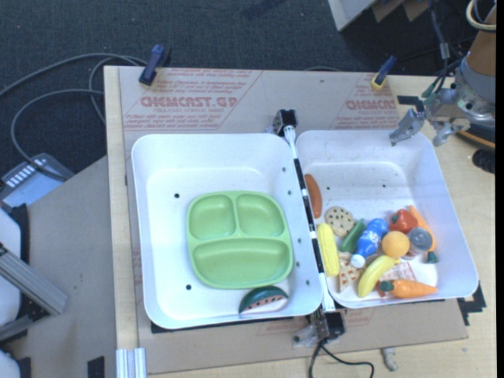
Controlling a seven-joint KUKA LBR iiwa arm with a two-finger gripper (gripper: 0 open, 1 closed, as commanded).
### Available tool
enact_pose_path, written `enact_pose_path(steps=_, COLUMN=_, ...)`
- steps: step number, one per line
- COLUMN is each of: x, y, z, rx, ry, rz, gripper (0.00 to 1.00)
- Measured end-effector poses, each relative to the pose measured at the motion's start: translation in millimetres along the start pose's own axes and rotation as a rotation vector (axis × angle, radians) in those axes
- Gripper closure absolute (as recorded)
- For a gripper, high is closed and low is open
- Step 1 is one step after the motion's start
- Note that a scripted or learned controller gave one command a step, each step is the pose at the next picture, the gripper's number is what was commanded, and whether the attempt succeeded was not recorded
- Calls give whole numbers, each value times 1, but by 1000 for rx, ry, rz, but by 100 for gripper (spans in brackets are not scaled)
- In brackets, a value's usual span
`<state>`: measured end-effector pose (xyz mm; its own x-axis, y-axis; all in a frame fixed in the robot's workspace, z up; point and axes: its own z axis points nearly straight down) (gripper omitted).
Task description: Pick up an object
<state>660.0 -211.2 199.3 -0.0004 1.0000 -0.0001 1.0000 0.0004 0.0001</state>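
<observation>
I see my gripper (424,126) up at the far right corner of the right bin (449,211), hanging over the rim there. Its two grey fingers (405,127) stand spread apart with nothing between them. The arm's wrist runs off toward the upper right edge of the view.

Below the gripper, the far half of the right bin is bare white floor. The objects sit bunched in its near half, well apart from the fingers. I make out a cookie (339,220) with dark chips, a corn cob (327,248) lying along the left wall, and an orange-brown sausage shape (314,194) beyond it against the same wall. A banana (373,274) lies near the front, a carrot (411,289) by the near rim, and an orange (395,244) sits just behind the banana. A blue piece (369,237) touches the orange's left side, and a red pepper-like piece (402,220) lies behind it. Several of these touch or overlap; I cannot tell exactly which.

In the left bin (157,211) a green divided plate (239,239) lies flat near the middle, and a watermelon slice (263,300) rests just beside its near edge.
</observation>
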Motion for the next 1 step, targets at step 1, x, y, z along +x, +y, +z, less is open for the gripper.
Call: enact_pose_path(steps=1, x=3, y=-81, z=51, rx=2, ry=0, rz=1, gripper=0)
